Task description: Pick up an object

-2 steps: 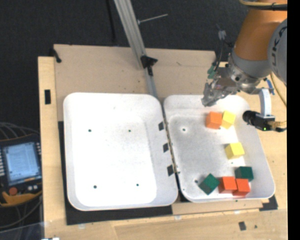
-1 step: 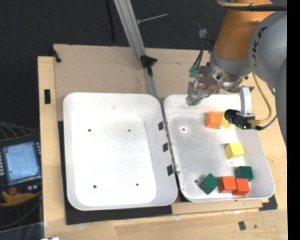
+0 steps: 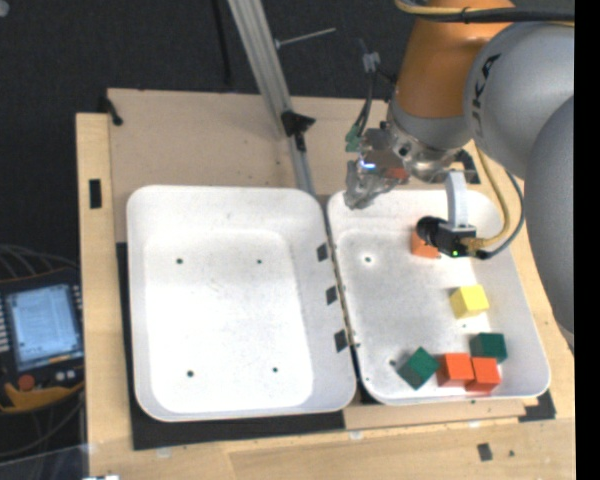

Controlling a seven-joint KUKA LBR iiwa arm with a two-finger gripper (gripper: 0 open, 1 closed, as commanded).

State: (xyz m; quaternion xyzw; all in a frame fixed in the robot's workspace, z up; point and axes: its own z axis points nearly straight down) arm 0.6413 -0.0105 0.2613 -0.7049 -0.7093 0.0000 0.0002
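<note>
- Arm [image 3: 500, 68], grey with an orange band, reaches in from the right and hangs over the far left corner of the right bin [image 3: 380, 298].
- Pincer [image 3: 363, 190] points down at that corner, close to the rim between the two bins; whether it is released or clenched cannot be told from this angle, and nothing can be seen in its grasp.
- A small black unit with a green light [image 3: 448, 238] hangs by a cable below the wrist, over the far part of the right bin.
- Orange block [image 3: 424, 247] lies just beside and partly under that unit, in the far half of the right bin, to the right of the pincer and apart from it.
- Yellow block [image 3: 468, 301] sits alone mid-bin, toward the right wall.
- Near edge of the right bin: a green block [image 3: 416, 367], tilted, touching an orange-red block [image 3: 455, 368]; a second orange-red block [image 3: 485, 373] just beside that one; a darker green block [image 3: 489, 346] behind them.
- Left bin [image 3: 225, 298] sits alongside on the bench [image 3: 180, 138].
- Handheld control pendant [image 3: 35, 328] with a lit screen lies off the bench at the left.
</note>
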